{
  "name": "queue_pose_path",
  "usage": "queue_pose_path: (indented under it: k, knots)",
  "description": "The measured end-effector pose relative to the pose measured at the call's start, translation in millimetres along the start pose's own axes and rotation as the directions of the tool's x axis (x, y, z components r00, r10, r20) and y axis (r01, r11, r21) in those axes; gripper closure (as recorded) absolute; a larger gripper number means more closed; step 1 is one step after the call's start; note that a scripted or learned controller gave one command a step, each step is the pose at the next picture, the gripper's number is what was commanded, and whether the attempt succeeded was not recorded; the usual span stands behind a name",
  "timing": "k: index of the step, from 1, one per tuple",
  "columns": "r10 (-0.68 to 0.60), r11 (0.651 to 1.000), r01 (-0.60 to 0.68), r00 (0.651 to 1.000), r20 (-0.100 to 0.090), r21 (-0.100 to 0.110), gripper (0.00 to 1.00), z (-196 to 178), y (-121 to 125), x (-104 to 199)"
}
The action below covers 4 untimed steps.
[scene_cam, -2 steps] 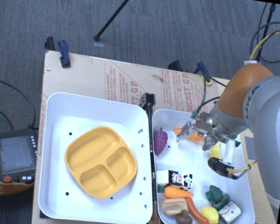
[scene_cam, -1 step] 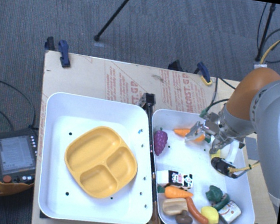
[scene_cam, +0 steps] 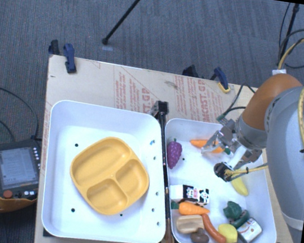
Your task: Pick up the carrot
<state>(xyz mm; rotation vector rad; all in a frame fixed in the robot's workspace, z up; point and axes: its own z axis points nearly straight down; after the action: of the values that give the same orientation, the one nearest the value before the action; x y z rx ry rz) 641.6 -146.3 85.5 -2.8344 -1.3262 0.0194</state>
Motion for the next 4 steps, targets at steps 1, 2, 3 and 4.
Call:
queue_pose_path:
  k: [1, 2, 3, 4]
  knots:
    - [0.267, 0.964, -0.267, 0.964, -0.003, 0.000, 0.00, 0, 6, -11]
    - [0.272, 0.962, -0.272, 0.962, -0.005, -0.003, 0.00, 0, -20, 13]
    - [-0.141, 0.990, 0.141, 0.990, -0.002, -0.004, 0.00, 1, -75, -9]
    - [0.021, 1.000, -0.021, 1.000, -0.005, -0.008, 0.00, -1, -27, 8]
